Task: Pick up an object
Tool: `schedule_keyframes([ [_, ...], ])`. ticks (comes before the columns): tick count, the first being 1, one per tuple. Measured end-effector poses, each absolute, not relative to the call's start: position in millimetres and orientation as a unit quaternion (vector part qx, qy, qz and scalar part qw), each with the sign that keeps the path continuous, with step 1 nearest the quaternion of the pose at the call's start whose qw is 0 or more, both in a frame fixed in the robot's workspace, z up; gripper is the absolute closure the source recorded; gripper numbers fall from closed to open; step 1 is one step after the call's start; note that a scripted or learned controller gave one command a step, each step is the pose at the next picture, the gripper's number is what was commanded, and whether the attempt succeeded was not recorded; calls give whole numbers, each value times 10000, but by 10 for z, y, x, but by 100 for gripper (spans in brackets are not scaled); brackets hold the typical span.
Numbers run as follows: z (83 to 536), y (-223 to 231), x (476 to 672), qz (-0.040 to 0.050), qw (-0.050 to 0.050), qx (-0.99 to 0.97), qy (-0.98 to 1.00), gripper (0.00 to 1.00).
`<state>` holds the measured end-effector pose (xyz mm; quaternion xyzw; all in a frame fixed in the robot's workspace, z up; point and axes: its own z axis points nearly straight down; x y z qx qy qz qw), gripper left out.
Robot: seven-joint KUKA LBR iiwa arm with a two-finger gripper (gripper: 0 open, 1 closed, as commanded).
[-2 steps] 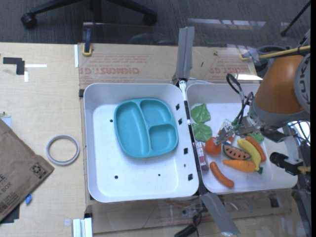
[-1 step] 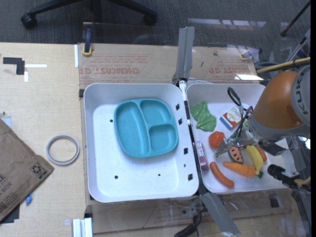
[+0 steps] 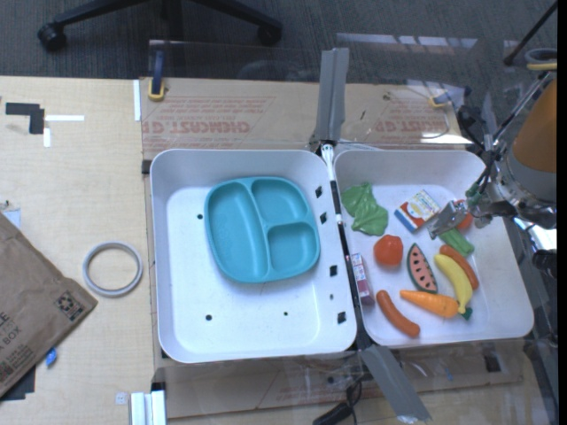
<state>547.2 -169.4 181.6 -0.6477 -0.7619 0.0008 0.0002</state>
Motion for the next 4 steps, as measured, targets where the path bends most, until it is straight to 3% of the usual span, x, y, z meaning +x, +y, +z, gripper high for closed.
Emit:
schedule_keyframes([
  [1, 966, -2007, 6032, -15, -40, -6056, -7957, 0],
  [2, 965, -1624, 6003, -16, -43, -5762, -8173, 0],
  [3, 960, -1775, 6138, -16, -12, -5961, -8029, 0],
  [4, 964, -2007, 6604, 2, -33, -6046, -7965, 0],
])
